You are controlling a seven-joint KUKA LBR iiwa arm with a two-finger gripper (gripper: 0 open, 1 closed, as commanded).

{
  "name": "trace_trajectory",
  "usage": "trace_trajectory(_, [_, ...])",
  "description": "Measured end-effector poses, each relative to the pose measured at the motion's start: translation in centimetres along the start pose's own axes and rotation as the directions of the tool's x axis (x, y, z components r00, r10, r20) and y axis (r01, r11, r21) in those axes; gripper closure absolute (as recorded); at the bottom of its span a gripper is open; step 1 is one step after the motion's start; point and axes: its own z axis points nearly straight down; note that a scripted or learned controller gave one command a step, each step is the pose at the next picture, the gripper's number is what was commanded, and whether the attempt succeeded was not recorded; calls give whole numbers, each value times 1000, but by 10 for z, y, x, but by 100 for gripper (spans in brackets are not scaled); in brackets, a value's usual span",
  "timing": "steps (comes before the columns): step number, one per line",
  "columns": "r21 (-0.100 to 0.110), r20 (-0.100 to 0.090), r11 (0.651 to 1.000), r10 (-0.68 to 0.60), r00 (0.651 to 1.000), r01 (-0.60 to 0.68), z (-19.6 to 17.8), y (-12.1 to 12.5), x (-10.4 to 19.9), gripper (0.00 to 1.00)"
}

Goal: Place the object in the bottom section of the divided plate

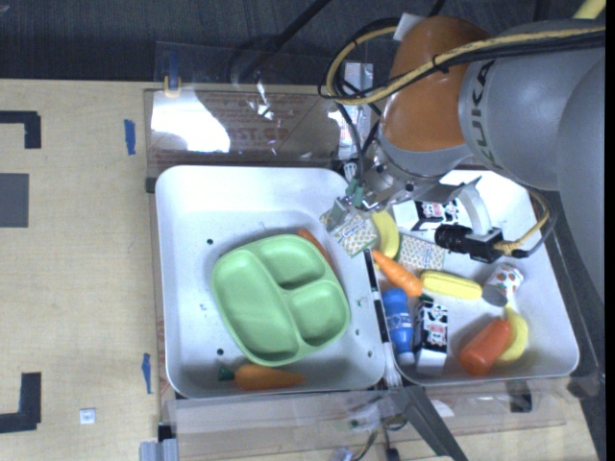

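Gripper [357,203] hangs at frame centre, over the seam between my bins; I cannot tell its grip. Small checkered packet [352,230] sits beneath it, right of the green plate [279,298].

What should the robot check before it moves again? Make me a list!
1. Divided plate lies flat in the left bin: ok.
2. Plate's bottom section has room for an object: ok.
3. Gripper holds an object: cannot tell; it sits low over the edge between the bins.
4. Carrot lies beside the plate, not on it: ok.
5. Right bin has objects to pick, like a banana and blue bottle: ok.
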Motion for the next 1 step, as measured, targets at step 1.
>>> trace_trajectory(1, [1,0,989,-149,989,149,16,-29,75,100])
